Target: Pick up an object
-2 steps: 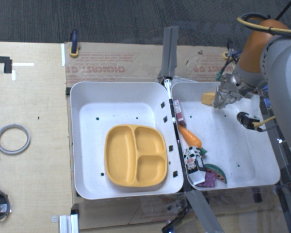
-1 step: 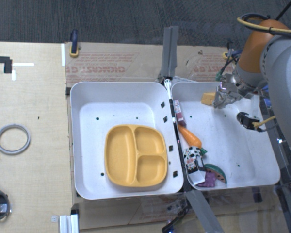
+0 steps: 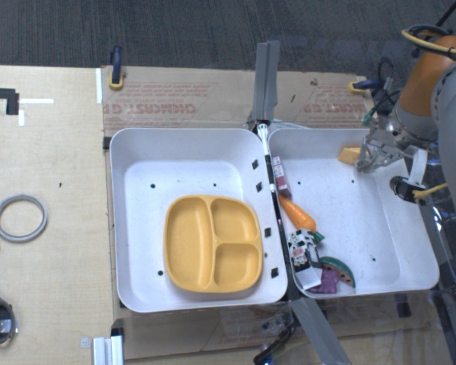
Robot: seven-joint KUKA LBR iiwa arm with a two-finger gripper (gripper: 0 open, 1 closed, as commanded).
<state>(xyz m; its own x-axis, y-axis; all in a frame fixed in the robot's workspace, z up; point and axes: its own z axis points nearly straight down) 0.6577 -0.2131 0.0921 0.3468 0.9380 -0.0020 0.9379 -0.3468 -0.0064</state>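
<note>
Hand sits low at the far corner of the right bin, right beside a small yellow block. Can't tell how its grip stands or whether it has anything.

To do this well, I'd judge: centre over the block, keep clear of the bin wall close behind it, and close only once it's straddled.

The block is pale yellow, wedge-like, small, and lies flat on the bin floor. The carrot and other toys along the divider are well apart.
</note>
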